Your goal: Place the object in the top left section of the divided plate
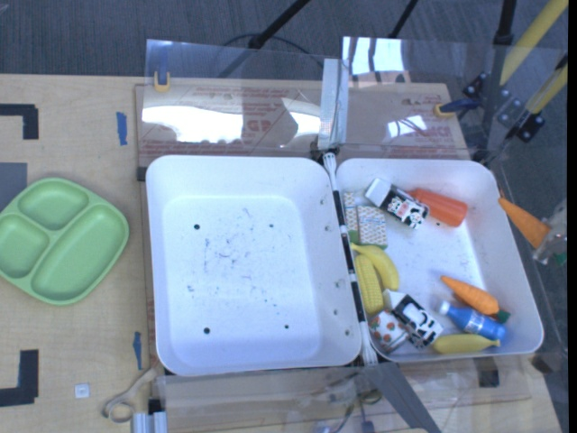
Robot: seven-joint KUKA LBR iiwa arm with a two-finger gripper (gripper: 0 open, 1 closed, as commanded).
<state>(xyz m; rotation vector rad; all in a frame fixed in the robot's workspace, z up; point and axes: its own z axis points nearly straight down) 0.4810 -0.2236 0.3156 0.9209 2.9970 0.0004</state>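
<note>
Camera view, looking down at a slant. How my jaws stand: cannot tell. A blurred orange and grey shape [539,233] sits at the right bin's [516,269] outer rim. It may be my arm, but it is too smeared to read, and I see nothing held.

Task thing: the task names no particular object. All candidates lie in the right bin, well apart from the divided plate [63,242]:
- orange bottle [439,207] touching a black-and-white spotted toy [397,203], far end
- patterned packet [365,225] against the inner wall
- bananas [379,269] just below the packet
- carrot [469,294], blue bottle [473,321] and yellow piece [464,342] bunched in the near corner
- second spotted toy [415,320] beside a dotted ball [388,330]

The left bin [171,197] lies between them and the plate, which is green and rests on the bare bench at far left.

Risks, as I judge them:
- Crowding. The near-corner items touch, so a grasp there could catch two or nudge one aside and close on nothing.
- Wall. The packet and bananas hug the divider, leaving little room on that side.
- Long carry. The route crosses the whole left bin, and a weak pinch on a smooth round toy may drop it there.
- Wrong section. The plate sits turned, with its top left section [54,202] sharing low ridges with two others. A release off centre could roll the object over a ridge.
- Plate is loose on the bench, so a hard set-down might shift it.
</note>
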